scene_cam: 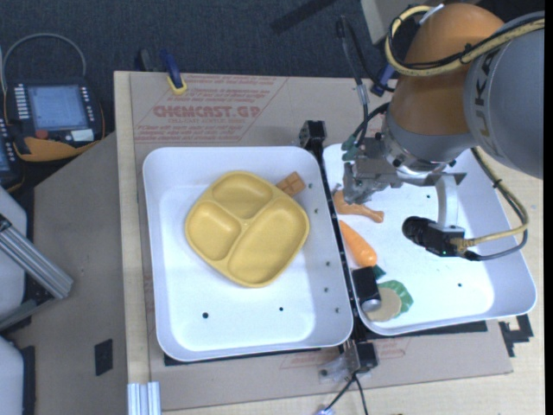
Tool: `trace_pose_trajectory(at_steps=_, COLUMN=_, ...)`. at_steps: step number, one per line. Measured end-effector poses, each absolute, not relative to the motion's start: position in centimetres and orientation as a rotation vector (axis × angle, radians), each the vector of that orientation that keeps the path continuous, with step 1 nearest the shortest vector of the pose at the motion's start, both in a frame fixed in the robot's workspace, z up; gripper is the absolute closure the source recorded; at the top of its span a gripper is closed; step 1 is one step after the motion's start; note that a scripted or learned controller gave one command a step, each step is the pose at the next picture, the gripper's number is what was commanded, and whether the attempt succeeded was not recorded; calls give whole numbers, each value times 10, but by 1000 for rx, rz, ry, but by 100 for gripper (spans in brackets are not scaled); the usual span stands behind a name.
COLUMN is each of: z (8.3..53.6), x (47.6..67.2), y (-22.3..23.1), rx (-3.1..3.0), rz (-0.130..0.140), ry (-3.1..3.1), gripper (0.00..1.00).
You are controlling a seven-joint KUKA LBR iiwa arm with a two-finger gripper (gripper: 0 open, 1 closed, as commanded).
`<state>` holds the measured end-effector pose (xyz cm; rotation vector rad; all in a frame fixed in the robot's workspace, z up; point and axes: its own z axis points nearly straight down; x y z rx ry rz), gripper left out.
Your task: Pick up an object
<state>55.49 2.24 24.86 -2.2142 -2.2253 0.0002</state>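
My gripper (365, 188) is low in the right bin (484, 275), near its left wall. Directly under and in front of it lies a small flat orange piece (361, 209), touching or almost touching the gripper's tip. An orange carrot (358, 243) lies just in front of that, pointing along the bin's left wall. Further forward sit a black object (365, 284) and a green and tan piece (395, 298). The arm's grey wrist and orange band (441, 67) hide the back of the right bin.
The left bin (173, 301) holds a yellow divided plate (247, 227), with a small brown block (291, 183) at its upper right edge. A black unit on a cable (429, 234) hangs from the arm over the middle of the right bin.
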Motion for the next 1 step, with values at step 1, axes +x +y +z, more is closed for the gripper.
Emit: trace_pose_trajectory(at_steps=1, z=231, x=557, y=74, rx=-2212, rz=3, ry=-2224, gripper=100)
